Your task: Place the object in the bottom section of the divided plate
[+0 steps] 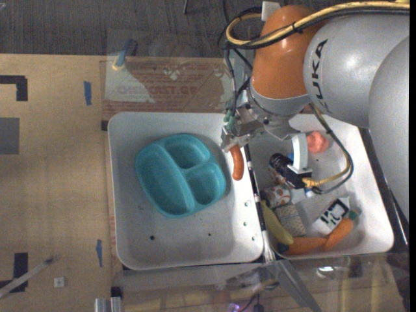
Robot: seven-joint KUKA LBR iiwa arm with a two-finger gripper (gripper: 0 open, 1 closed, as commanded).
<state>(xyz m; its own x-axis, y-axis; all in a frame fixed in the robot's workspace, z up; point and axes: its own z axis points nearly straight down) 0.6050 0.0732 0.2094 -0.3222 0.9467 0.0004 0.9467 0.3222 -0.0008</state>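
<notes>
Worktop: tan wooden worktop [52, 194], two white bins.
Plate: teal divided plastic plate [181, 173], left bin.
Gripper: gripper [235, 142] closed on orange sausage-shaped object [238, 164] hanging beneath, just right of plate.

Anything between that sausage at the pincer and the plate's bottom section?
Nothing visible. The sausage hangs at the pincer just right of the teal divided plate, over the left bin. Only bare bin floor and the plate's rim lie between.

Orange sausage [238, 164] upright beside teal divided plate [181, 173] – right edge
</notes>
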